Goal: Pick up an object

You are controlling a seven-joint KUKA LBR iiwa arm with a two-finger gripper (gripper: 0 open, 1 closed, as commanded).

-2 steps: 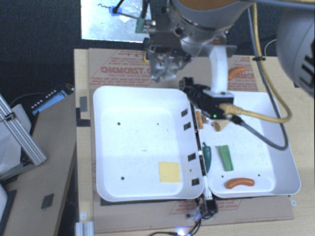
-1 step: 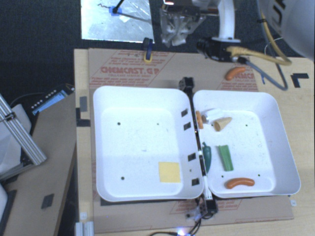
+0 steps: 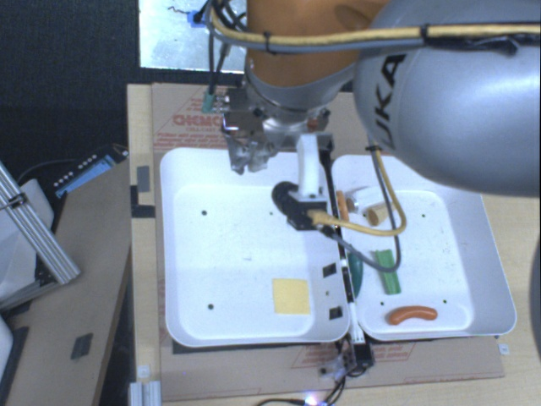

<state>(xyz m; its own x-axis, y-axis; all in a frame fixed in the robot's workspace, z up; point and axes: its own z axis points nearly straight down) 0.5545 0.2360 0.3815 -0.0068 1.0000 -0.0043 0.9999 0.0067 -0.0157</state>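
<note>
My gripper [image 3: 249, 157] hangs over the far edge of the left bin [image 3: 172, 252], under the orange wrist band; nothing shows beneath it. A flat yellow square [image 3: 292, 296] lies near the front of the left bin. The right bin [image 3: 489, 265] holds an orange sausage-shaped piece [image 3: 412, 315] at the front and a green stick [image 3: 387, 270] in the middle. A tan cylinder [image 3: 376, 216] and a thin orange stick [image 3: 341, 203] lie near its back. A dark teal object [image 3: 356, 275] rests against the divider between the bins.
A white bracket [image 3: 309, 169] and a black fitting [image 3: 292, 205] with a yellow cable [image 3: 385, 227] hang from the arm over the divider. The big grey arm link covers the upper right. A metal frame [image 3: 34, 244] stands left of the bench.
</note>
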